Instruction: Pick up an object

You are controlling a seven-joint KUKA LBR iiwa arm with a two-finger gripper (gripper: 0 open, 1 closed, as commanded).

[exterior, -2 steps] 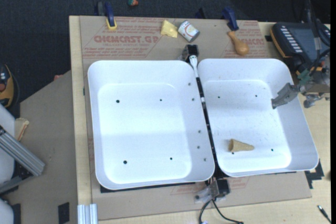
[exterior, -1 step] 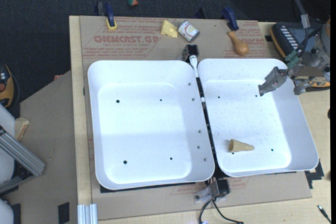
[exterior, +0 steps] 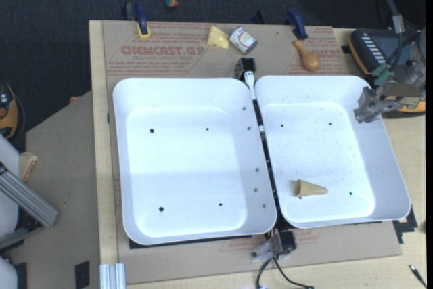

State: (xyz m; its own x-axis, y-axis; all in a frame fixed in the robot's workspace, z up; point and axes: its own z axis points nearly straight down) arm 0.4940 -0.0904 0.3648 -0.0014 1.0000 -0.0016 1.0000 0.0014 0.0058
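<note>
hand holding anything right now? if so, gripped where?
Nothing visibly held. The hand sits at the right bin's far right rim; the cone-shaped piece lies apart on that bin's floor.

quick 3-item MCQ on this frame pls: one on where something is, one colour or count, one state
1. Where does the tan cone-shaped piece lie?
A. in the left bin
B. near the front of the right bin
C. on the board behind the bins

2. What colour are the two clamps on the board's far edge?
A. blue
B. red
C. white

3. How does the gripper stand to the tan cone-shaped piece?
A. closed around it
B. pressing on top of it
C. apart from it, at the right bin's far right rim

Answers:
1. B: it rests on the right bin's floor, toward the near edge.
2. A: both clamp handles show blue.
3. C: white bin floor separates the two.
</note>
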